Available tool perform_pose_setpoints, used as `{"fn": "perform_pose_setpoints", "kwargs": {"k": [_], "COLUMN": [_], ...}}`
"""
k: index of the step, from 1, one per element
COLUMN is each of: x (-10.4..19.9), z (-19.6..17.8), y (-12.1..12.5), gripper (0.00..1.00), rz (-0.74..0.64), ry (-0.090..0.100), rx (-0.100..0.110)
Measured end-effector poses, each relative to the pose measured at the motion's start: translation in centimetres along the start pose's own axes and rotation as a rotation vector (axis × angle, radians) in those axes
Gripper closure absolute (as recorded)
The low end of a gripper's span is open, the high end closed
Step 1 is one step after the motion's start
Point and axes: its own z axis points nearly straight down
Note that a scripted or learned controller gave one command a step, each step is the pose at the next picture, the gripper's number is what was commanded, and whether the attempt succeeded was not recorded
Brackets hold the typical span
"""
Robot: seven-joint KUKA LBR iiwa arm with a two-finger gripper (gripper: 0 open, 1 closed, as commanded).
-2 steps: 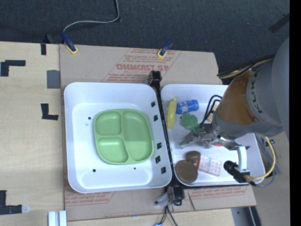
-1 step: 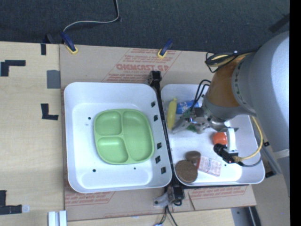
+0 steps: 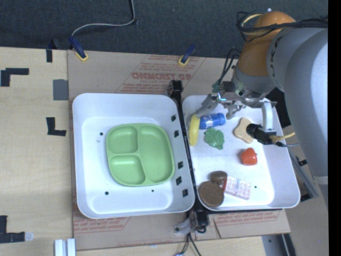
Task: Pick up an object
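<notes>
The claw (image 3: 220, 106), grip unclear, hovers over the blue bottle (image 3: 212, 121); cardboard (image 3: 154, 76) reads "CHEMCAST".

Bins (image 3: 85, 159) – glossy white plastic; bench (image 3: 32, 153) – matt wood.

A dark grey carpeted floor (image 3: 160, 9) runs across the top of the frame, with a thin pale cable (image 3: 114, 21) looping over it at upper left. Below it lies the light wooden surface (image 3: 32, 159), marked with short strips of black tape (image 3: 15, 74) along its left side. A brown cardboard sheet (image 3: 144, 73) printed with red lettering covers the middle of the surface, held at its upper edge by two blue and yellow clamps (image 3: 79, 50). Lighting is even and soft.
</notes>
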Motion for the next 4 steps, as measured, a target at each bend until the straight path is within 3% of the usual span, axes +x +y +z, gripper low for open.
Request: {"fn": "perform_pose_setpoints", "kwargs": {"k": [1, 4], "x": [-1.87, -2.03], "z": [7.86, 8.06], "y": [3.71, 3.92], "gripper": [0.00, 0.00], "rz": [-0.001, -0.002], "ry": [-0.003, -0.004], "rx": [-0.018, -0.021]}}
